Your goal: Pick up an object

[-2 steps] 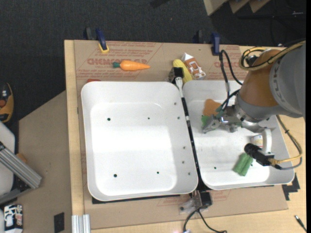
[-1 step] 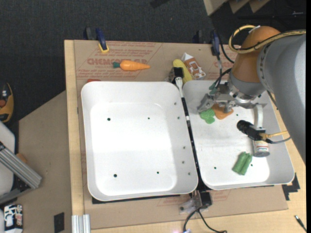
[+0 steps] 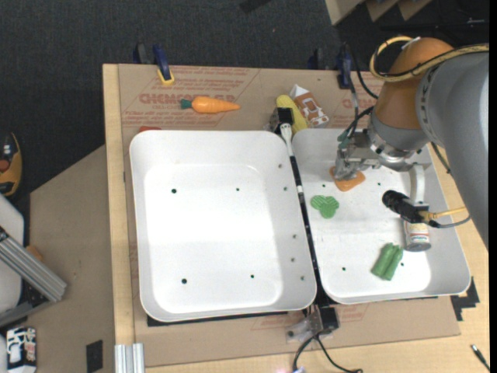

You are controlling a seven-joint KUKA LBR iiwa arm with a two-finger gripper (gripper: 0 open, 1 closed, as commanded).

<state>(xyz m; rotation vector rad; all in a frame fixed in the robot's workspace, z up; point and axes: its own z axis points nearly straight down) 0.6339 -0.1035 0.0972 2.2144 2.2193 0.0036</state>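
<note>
Orange flat piece: far part of right white bin, directly under claw.
Claw: down at the piece; grip state cannot tell.
Progress: nothing lifted; grasp and raise remain, by my judgement.
Nearby: green rounded toy, green block.

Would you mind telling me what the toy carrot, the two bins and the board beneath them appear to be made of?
The toy carrot looks like moulded plastic: uniform orange, slight sheen, green stub. The left bin and right bin seem to be thin glossy white plastic, with rounded, formed rims. The board looks like matte brown corrugated cardboard, judging by its printed red lettering, though that is not certain.
</note>
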